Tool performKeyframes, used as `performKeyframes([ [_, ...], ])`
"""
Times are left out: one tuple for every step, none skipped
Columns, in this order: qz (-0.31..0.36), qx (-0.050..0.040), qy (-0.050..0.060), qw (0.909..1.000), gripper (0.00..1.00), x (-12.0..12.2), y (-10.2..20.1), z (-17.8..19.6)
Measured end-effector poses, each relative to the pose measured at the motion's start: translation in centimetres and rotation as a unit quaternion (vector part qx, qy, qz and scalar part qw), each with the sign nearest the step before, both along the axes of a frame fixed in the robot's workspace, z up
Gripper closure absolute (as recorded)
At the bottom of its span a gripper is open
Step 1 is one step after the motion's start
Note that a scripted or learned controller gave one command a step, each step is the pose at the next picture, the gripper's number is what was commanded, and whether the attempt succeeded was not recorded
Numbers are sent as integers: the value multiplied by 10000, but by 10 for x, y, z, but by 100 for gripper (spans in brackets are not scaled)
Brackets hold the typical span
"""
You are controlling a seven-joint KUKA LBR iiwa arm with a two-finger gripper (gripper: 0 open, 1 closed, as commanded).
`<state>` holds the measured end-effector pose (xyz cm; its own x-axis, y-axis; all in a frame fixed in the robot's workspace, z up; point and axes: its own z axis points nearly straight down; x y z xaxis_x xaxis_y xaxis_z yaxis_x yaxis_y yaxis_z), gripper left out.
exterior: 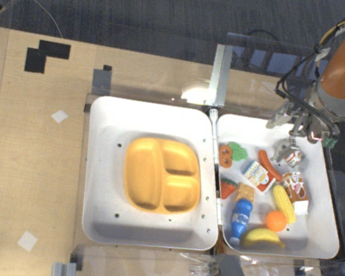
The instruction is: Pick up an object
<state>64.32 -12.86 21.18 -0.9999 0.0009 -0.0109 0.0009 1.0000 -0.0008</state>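
Camera view looks down on two shallow white plastic bins set edge to edge on the wooden bench, a layout that seems meant to keep loose toys corralled on one side and a target on the other. Left white bin (93,174) carries only a yellow moulded plastic tray with three compartments (161,175), lying flat near its middle. Right white bin (329,238) holds a huddle of toy food: a blue bottle (241,216) near the front edge, a yellow banana (262,238) lying roughly along that front edge, an orange ball (276,221), a yellow corn cob (283,203) slanting toward the front right corner, and a red sausage (269,166) whose long axis runs diagonally from back left to front right. Near the back right corner, the gripper (289,142) hangs just above a small red-and-white carton (293,158); whether the gripper is open, closed or clasping anything, I cannot tell.
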Motion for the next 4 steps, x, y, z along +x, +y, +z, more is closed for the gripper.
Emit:
performKeyframes([
  [-1298, 15, 17, 9915, 0, 16, -8, -89],
  [-3083, 63, 60, 9513, 0, 19, -46, -116],
  [-4133, 77, -95, 9105, 0, -14, 9, -113],
  [-2915, 35, -35, 9566, 0, 16, 0, -113],
])
